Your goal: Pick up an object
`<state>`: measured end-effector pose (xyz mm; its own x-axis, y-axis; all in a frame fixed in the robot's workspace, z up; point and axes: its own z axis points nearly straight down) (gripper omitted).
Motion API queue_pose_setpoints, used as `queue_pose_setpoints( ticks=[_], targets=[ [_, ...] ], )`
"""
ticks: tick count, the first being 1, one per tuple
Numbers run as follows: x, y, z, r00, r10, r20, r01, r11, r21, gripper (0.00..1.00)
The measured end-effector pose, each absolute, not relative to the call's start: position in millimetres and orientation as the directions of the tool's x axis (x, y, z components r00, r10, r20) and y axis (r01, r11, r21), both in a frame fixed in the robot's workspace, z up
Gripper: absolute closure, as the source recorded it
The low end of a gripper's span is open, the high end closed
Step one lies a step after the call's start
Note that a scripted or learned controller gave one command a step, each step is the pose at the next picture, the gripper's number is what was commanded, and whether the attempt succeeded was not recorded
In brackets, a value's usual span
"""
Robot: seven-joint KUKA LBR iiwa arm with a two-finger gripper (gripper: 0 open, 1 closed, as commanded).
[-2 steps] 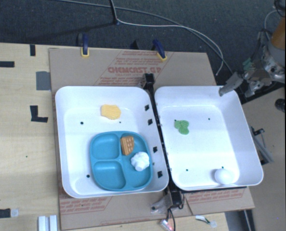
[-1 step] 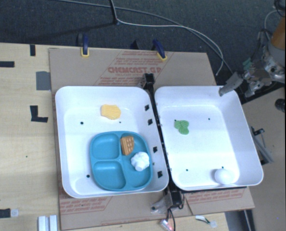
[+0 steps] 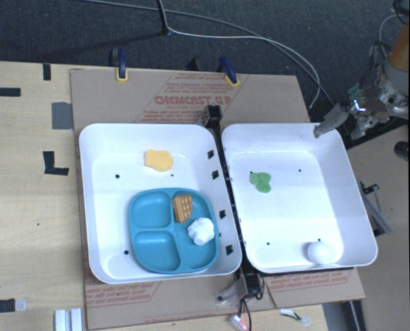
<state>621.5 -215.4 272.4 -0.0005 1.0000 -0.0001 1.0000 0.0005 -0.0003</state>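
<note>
— Objects first: what do we see in the left bin (image 3: 94,185)?
— We see a yellow piece (image 3: 159,160) on its floor, and a blue tray (image 3: 150,243) holding a waffle (image 3: 182,207) and a white lump (image 3: 201,231).
— And the right bin (image 3: 343,185)?
— A green piece (image 3: 261,181) far left, a white ball (image 3: 321,252) near right.
— The gripper (image 3: 327,125)?
— At that bin's far right corner; we cannot tell its state.

Red print on the cardboard sheet (image 3: 184,98) under the bins, near its far edge: reads roughly "CHEMCAST G.P.", letters blurred, so uncertain. Smaller red lines around it are too small to read. Faint red print along the sheet's near edge, illegible.
</note>
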Motion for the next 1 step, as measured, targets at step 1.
queue_pose_setpoints(
  ticks=[1],
  targets=[
    [621.5,-215.4,272.4,-0.001,1.000,0.000,1.000,0.001,0.000,0.00]
  ],
)
